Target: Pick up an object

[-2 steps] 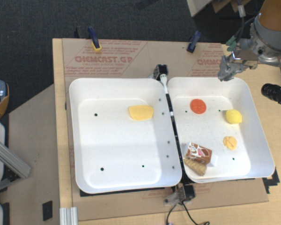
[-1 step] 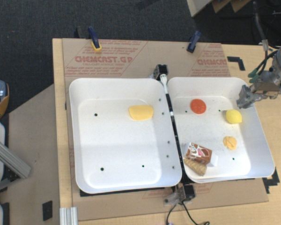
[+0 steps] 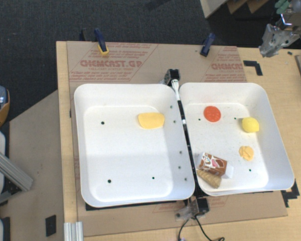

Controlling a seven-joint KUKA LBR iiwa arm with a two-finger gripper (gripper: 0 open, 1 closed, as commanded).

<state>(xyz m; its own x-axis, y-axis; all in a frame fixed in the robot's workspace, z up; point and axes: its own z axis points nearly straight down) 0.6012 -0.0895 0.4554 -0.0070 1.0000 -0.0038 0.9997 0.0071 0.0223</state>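
Cardboard [image 3: 140, 59] under both bins reads "CHEMCAST GP" in red.

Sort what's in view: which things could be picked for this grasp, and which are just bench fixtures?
Pickable:
yellow block in the left bin
red disc, yellow ball, small orange piece and brown snack packet in the right bin

Fixtures:
two blue clamps
cardboard sheet

The end effector is at top right, above no bin.
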